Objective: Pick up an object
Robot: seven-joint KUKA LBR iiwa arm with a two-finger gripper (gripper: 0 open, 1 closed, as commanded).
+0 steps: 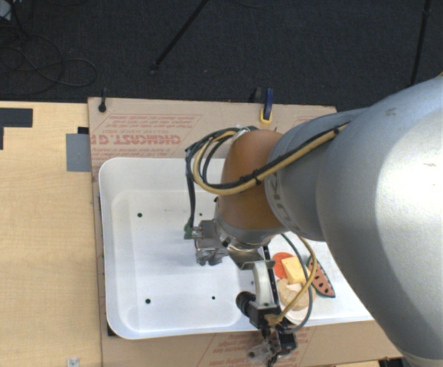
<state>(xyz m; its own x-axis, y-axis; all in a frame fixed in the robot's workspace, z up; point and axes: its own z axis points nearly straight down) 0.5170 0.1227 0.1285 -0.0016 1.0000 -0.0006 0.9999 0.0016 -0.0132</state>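
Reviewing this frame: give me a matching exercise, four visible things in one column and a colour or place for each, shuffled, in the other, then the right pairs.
Things:
1. white bin
2. clamp
3. band above the wrist
4. orange object

Colour or place:
A. at the cardboard's far edge, blue and yellow
B. lying low in the view beside the arm's cables, next to a pale piece
C. brownish orange, with yellow and black cables looped over it
D. sits on the cardboard, small dark dots on its floor

Pairs: 1-D, 2-A, 3-C, 4-B
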